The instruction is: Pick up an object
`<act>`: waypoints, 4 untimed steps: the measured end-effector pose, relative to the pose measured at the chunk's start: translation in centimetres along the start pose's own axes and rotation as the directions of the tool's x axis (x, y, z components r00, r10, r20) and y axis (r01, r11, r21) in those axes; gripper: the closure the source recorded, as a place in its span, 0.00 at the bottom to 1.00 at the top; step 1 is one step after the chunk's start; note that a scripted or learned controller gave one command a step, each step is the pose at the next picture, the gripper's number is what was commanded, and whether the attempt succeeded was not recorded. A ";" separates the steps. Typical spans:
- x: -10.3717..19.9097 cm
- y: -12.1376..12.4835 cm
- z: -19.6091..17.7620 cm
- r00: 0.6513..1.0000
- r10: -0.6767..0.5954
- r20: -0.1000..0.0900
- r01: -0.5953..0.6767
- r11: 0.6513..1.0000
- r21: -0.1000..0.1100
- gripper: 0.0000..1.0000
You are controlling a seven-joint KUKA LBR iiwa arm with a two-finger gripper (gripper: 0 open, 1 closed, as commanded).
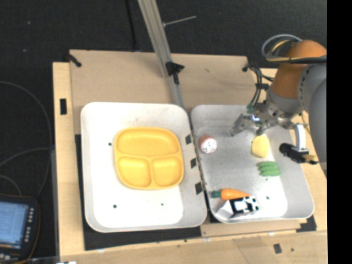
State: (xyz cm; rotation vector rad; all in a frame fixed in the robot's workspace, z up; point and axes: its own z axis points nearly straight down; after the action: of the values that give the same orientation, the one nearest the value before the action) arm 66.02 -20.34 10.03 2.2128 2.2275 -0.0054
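Observation:
The right bin (294,202) holds several small things: a pale yellow fruit (260,146), a green pod (269,169), an orange carrot (234,193), a black-and-white item (242,205) at the near edge, and a white ball with red specks (208,144) by the left wall. My gripper (252,125) hangs over the bin's far part, just above and beyond the yellow fruit. It is open, its fingers are spread, and nothing sits between them.
In the left bin (96,202) lies a yellow three-compartment tray (148,157). A slanted metal pole (159,43) rises behind the two bins. The grey arm with its orange band (300,65) fills the right rear corner.

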 end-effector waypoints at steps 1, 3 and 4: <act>-0.1 0.1 -1.4 1.000 -0.004 0.004 0.004 1.000 -0.005 1.00; 0.1 0.5 -10.8 1.000 0.003 -0.002 -0.003 1.000 -0.009 1.00; -0.1 0.7 -14.9 1.000 0.002 -0.002 -0.002 1.000 -0.008 1.00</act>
State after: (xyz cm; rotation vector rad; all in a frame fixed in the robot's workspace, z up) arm 66.69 -20.37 24.90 2.2117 2.2229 0.0055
